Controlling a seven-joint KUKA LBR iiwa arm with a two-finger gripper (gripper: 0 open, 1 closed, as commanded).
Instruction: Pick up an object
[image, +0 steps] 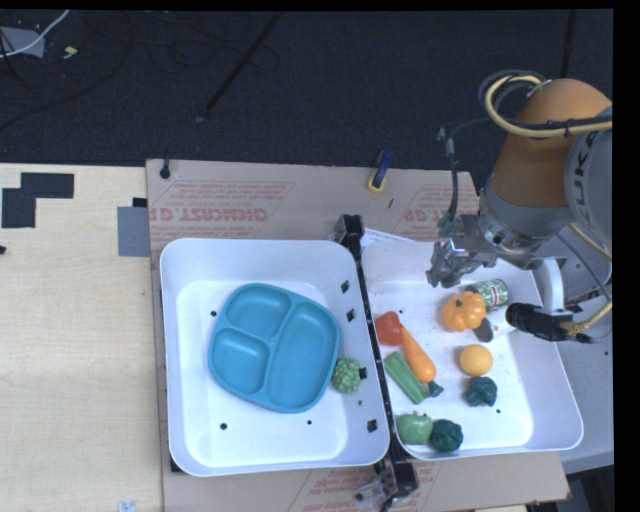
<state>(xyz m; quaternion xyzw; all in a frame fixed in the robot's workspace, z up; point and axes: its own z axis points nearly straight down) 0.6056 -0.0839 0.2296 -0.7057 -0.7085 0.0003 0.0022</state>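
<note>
Since no single object is specified, any item in the right bin (545, 425) qualifies, and the nearest candidate is the small orange pumpkin (461, 311). It sits on the bin floor just below and slightly right of the gripper (452, 268), close to it but not between its fingers. Nothing is seen held. Whether the gripper is spread or pressed together cannot be told; it reads only as a dark cluster at this slant.

Judgement on progress: the pick is not yet accomplished. The arm (545, 140) is over the rear of the right bin, with the gripper above or at the bin floor; the height cannot be told. Descent onto an item, closure and lift all appear to remain.

Other items, working outward from the gripper:
- A can (491, 294) lies on its side just right of the pumpkin, to the gripper's right.
- A yellow fruit (476, 360) and a dark green piece (481, 392) lie farther below.
- A red pepper (388, 327), carrot (417, 358) and cucumber (405, 378) lie below and to the left, near the divider.
- A green pepper (415, 429) and a second dark green piece (446, 436) sit at the near edge, well apart from the gripper.

Beyond the divider, the left bin (190, 420) holds a blue tray (273, 346) with a broccoli floret (346, 376) touching its right edge. Both bins rest on the worktop (70, 350).
</note>
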